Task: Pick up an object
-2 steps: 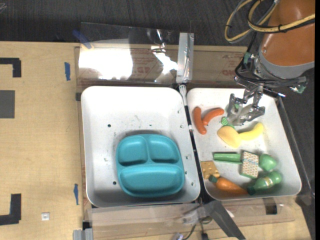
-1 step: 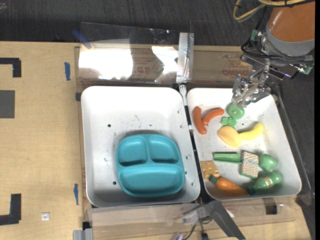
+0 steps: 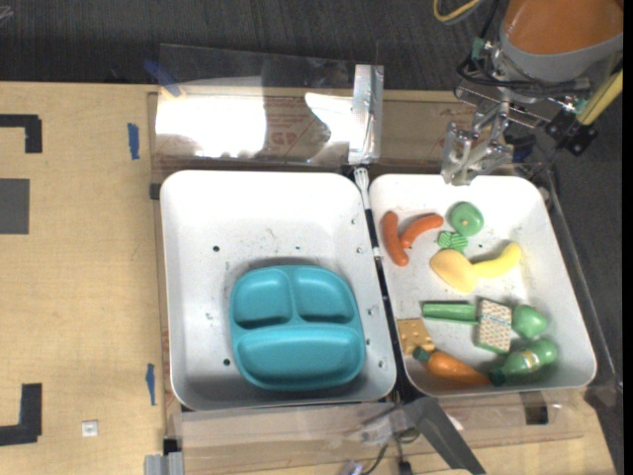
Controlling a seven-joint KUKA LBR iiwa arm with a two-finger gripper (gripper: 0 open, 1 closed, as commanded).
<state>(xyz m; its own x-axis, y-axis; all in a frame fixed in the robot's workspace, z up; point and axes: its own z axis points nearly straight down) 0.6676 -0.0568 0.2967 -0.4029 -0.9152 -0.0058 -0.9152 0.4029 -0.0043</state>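
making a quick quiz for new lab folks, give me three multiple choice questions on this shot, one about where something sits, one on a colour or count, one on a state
1. Where does the divided plate lie?
A. in the left bin
B. in the right bin
C. on the cardboard beside the bins

2. What colour is the divided plate?
A. red
B. teal
C. yellow

3. Where is the gripper in relation to the toy food?
A. pressed down on the banana
B. above the far rim of the right bin, apart from the food
C. resting on the plate

Answers:
1 A: the plate rests on the floor of the left bin, toward its near side.
2 B: its three compartments are all teal.
3 B: the gripper hangs at the far edge of the right bin, short of the green round piece and the banana.
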